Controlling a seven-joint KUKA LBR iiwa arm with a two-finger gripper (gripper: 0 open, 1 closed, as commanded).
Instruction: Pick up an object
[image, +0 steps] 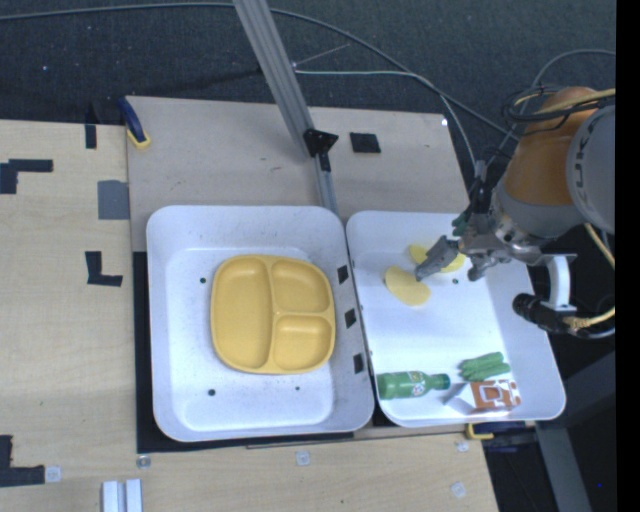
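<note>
Yellow pieces (408, 287) lie in the right bin (440, 335), near its far left part, one flat disc and a second piece partly under the tool (452, 262). Whether the tool is open or closed I cannot tell; it hangs over the far edge of that bin. A green bottle (412, 382), a green item (483, 364) and an orange-white carton (490, 396) sit along the near edge. A yellow tray (272, 312) rests in the left bin (180, 330)
</note>
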